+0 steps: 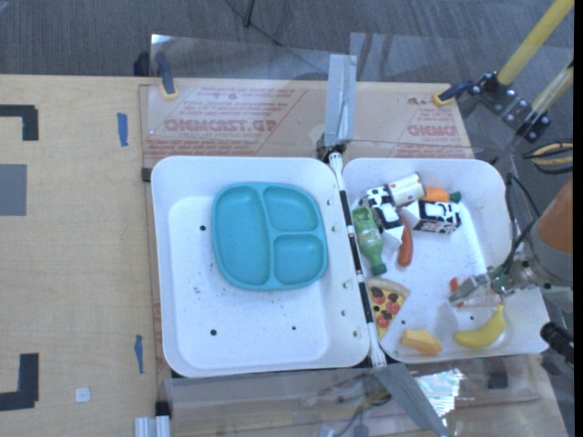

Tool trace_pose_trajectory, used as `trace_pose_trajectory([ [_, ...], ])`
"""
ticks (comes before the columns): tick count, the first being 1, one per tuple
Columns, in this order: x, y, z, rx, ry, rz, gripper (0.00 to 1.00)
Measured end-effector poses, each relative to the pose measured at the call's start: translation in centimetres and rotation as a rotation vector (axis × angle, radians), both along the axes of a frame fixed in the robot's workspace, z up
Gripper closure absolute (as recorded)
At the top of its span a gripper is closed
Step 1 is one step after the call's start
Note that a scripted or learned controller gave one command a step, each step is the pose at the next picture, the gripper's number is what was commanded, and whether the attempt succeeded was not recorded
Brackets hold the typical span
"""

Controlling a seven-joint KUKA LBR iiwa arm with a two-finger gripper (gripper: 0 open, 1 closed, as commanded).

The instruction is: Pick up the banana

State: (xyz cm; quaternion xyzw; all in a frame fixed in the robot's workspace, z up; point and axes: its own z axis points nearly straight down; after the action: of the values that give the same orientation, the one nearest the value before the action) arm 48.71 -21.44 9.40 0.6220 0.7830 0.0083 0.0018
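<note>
Camera view: banana (482, 331) below end effector (466, 290).

We list two bins side by side on the worktop (73, 271). Left bin (182, 335): one sectioned plate (270, 235), lying toward the far side and right of middle. Right bin (487, 185): at the far side we find a boxed item (406, 190), two patterned blocks (438, 215) and a carrot (437, 194) clustered together; a bottle (369, 240) lies along the left wall, a sausage (405, 246) just right of it. Near the bin's near-left corner sit a pizza slice (386, 301) and, nearer still, a wedge (421, 340). The banana (481, 331) lies at the near right, with the gripper (475, 289) just on its far side.
</note>
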Motion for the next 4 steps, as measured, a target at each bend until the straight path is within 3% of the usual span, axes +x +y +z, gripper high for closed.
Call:
trace_pose_trajectory([
  [1, -0.6, -0.7, 0.9, -0.010, 0.008, 0.045, 0.00],
  [2, -0.5, -0.7, -0.4, -0.011, 0.006, 0.206, 0.00],
  [3, -0.5, 0.1, -0.5, -0.021, 0.002, 0.276, 0.00],
  [4, -0.4, 4.2, -0.5, -0.019, 0.000, 0.270, 0.00],
])
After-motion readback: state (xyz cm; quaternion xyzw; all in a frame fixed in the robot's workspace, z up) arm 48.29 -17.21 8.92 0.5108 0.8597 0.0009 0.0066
